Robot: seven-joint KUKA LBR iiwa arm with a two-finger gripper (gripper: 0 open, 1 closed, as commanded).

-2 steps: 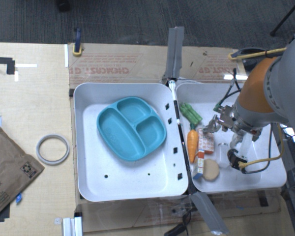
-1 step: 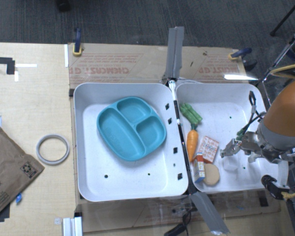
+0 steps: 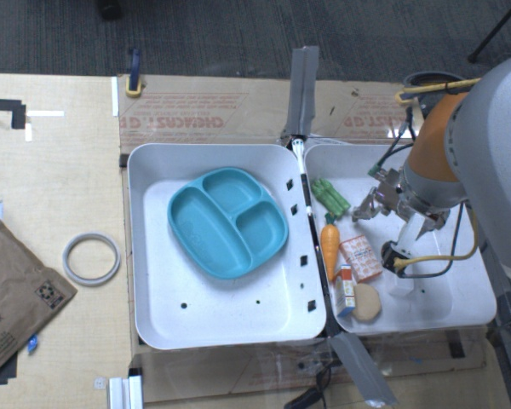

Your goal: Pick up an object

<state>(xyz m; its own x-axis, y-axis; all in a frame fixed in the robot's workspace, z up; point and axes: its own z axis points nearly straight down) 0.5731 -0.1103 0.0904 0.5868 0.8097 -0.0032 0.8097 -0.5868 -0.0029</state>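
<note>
Over the right bin [image 3: 460, 313], toward its far edge, the grey arm [image 3: 434, 173] reaches in from the desk's right side. Its jaws hang just right of a green vegetable [image 3: 330, 196], and I cannot tell whether they are wide or narrow. Along that bin's left wall lie an orange carrot [image 3: 330, 247], a small red-and-white box [image 3: 360, 257], a little packet [image 3: 347, 286] and a beige lump [image 3: 367, 302]. A blue divided plate [image 3: 228, 221] fills the middle of the left bin [image 3: 153, 313]. A tape ring [image 3: 91, 257] rests near the desk's left edge.
</note>
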